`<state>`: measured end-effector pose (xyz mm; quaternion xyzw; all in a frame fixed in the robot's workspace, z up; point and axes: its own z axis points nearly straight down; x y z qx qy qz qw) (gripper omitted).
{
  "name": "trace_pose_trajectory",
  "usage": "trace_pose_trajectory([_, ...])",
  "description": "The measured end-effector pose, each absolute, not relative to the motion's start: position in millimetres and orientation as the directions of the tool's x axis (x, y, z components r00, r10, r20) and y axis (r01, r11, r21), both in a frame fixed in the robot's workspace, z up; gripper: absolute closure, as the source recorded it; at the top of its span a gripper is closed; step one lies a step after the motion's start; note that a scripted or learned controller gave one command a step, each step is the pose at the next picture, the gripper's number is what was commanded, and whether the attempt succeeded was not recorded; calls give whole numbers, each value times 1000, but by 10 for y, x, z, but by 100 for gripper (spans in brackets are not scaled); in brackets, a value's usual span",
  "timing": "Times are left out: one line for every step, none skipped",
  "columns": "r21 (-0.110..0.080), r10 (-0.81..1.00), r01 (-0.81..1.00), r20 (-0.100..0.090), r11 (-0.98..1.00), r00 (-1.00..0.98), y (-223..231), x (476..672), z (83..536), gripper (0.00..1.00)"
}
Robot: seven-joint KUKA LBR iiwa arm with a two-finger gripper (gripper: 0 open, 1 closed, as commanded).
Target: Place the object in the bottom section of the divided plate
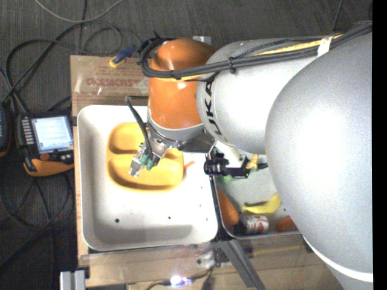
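The yellow plastic divided plate [121, 141] lies flat in the left shallow white bin [151, 222], in that bin's upper half and nearer its left wall than its right. The plate's raised dividers are hard to trace, since the arm covers much of its upper right part, so its sections cannot be told apart with certainty.

The small grey-green two-finger gripper [140, 163] hangs over the plate's surface, close to its middle, pointing down and to the left. At this size it cannot be told whether the gripper is spread or closed, nor whether any object sits in it. No loose object is seen lying on the uncovered parts of the plate.

Above the gripper rises the broad orange band [175, 89] of the grey KUKA arm [314, 138], which sweeps in from the right and hides most of the right white bin [225, 231].

In the visible strip of that right bin lie a yellow banana [266, 205], an orange carrot [227, 208], a red and white can [254, 225] and another orange item [285, 224], all crowded close together and well apart from the plate.

Left of the bench, a handheld pendant with a lit screen [51, 133] rests on the dark floor among black cables [66, 17]
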<state>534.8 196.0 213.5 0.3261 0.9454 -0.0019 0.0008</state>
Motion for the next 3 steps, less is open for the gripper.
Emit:
trace_pose_trajectory([-3,616,616,-3,788,-788,1961,5346,2134,0])
trace_pose_trajectory([-2,389,389,-3,921,-921,2120,5050,2472,0])
trace_pose_trajectory([0,108,108,0,994,-994,2337,4838,2313,0])
